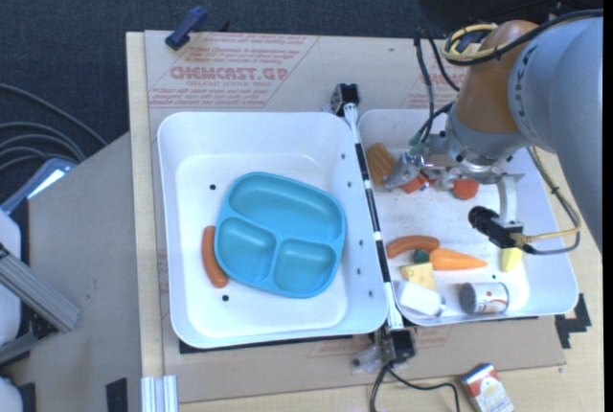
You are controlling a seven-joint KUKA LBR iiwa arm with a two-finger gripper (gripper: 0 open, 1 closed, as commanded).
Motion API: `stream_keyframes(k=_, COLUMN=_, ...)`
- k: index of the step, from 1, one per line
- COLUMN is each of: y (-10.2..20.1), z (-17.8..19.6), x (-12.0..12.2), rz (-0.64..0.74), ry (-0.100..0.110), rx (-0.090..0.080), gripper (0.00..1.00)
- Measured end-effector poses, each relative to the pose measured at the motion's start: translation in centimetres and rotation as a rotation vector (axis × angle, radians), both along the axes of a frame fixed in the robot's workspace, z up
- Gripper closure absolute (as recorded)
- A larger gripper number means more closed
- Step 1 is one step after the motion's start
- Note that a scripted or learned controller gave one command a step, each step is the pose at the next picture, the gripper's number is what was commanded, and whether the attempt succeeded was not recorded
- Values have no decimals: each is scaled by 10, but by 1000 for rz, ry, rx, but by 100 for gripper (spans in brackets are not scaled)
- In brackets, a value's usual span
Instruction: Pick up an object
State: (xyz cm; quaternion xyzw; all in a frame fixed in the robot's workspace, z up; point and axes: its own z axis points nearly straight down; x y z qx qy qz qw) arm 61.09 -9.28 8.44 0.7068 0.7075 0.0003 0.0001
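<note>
A slanted overhead view of a desk topped with printed cardboard, carrying two shallow white bins side by side; the left bin holds a blue divided plate with three compartments, lying flat near the middle; a toy hot dog lies just beside the plate's left edge, on the bin floor.

The right bin holds a scatter of small toy foods; a brown bread-like piece sits near the divider at the upper left of this bin; a small red piece lies just below the arm's wrist; lower down, a sausage lies across the bin, with a carrot just beside it and a yellow cheese wedge below them; a white block and a small can on its side rest along the near wall; a small yellow piece sits to the right of the carrot.

The grey arm with its orange band reaches in from the right, over the upper part of the right bin; the gripper hangs low above the bread-like piece and the red piece; whether the jaws are apart or together cannot be told, as the wrist hides them.

A blue clip lies at the desk's far left corner; a small packet lies on the desk's near edge.
</note>
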Motion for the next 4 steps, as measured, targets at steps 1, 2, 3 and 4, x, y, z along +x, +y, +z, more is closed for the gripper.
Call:
stream_keyframes(k=1, y=0, z=10, x=0, rz=1, ry=-2, rx=0, gripper=100)
stream_keyframes(k=2, y=22, z=100, x=-93, rz=-1, ry=3, rx=1, gripper=100)
stream_keyframes(k=3, y=67, z=157, x=-125, rz=0, ry=1, rx=0, gripper=100)
stream_keyframes(k=4, y=122, z=135, x=-132, rz=0, ry=4, rx=1, gripper=100)
